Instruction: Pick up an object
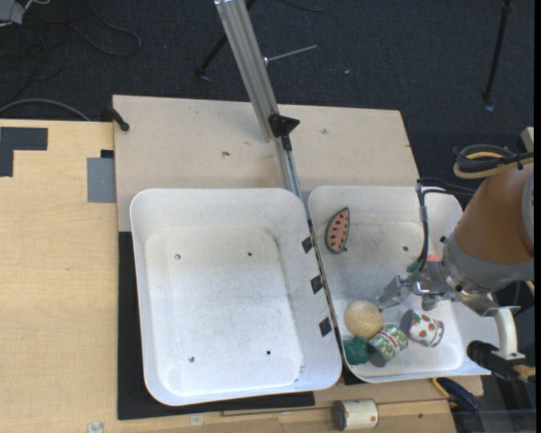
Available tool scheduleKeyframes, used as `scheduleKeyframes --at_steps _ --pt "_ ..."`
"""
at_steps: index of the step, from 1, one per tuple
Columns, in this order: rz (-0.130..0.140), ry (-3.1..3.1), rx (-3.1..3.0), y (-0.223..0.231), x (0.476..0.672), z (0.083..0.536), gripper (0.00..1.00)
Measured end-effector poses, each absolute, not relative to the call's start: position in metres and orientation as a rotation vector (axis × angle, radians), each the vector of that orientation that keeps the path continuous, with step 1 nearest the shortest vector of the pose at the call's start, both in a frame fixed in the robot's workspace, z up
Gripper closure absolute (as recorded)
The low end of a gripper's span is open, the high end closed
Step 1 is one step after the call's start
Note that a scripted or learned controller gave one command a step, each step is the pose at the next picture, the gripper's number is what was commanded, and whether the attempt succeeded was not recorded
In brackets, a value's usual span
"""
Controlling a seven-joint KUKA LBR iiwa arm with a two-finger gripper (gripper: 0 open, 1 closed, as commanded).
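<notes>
The right bin (379,210) holds a watermelon-slice toy (338,231) near its upper left. Along its front lie a tan ball (363,317), a dark green object (356,350), a small green-labelled can (389,343) and a white cup with red spots (425,329). My gripper (408,291) hangs low over the bin's right half, just above and between the ball and the cup. Its fingers spread apart with nothing between them. The orange band (496,219) and grey wrist rise to the right of it.
The left bin (225,296) sits beside the right one, with black clips (316,283) along the shared wall. A slanted aluminium bar (257,84) rises behind the bins. A small cylinder (355,414) lies on the bench in front of the right bin.
</notes>
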State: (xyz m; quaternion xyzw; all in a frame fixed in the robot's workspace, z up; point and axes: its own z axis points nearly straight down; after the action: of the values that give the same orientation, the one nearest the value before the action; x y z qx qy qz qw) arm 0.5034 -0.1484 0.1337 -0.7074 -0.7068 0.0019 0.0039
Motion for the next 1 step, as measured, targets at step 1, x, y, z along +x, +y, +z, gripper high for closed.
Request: scheduleKeyframes --at_steps 1 --pt "-0.01 -2.224 -2.231 -0.1491 0.5077 0.0951 0.0"
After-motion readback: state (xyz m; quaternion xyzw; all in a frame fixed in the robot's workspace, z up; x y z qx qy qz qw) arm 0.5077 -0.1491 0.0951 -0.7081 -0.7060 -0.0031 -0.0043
